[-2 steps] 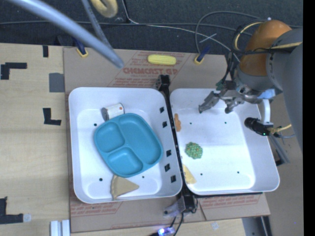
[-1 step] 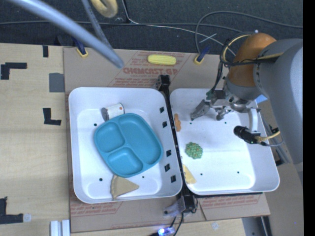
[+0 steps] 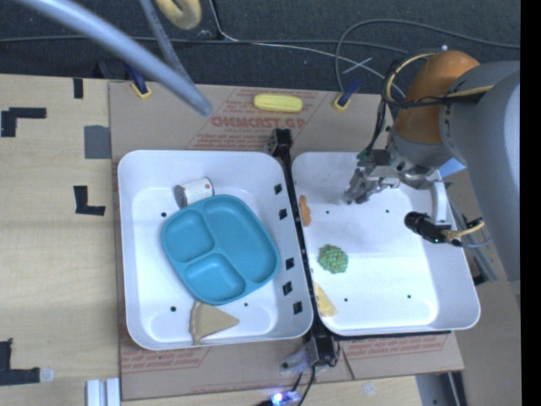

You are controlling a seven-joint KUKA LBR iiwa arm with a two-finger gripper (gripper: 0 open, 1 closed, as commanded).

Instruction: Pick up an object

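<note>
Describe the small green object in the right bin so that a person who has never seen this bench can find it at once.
Look at the right white bin, the one the arm reaches over. Near its left wall, about halfway down, lies a small round bumpy green ball. The small orange pieces along that wall are flat; it alone is green and round.

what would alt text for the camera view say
A grey robot arm's gripper hangs over the right white bin, which holds a small green bumpy ball. The left white bin holds a blue three-compartment plastic plate.
</note>
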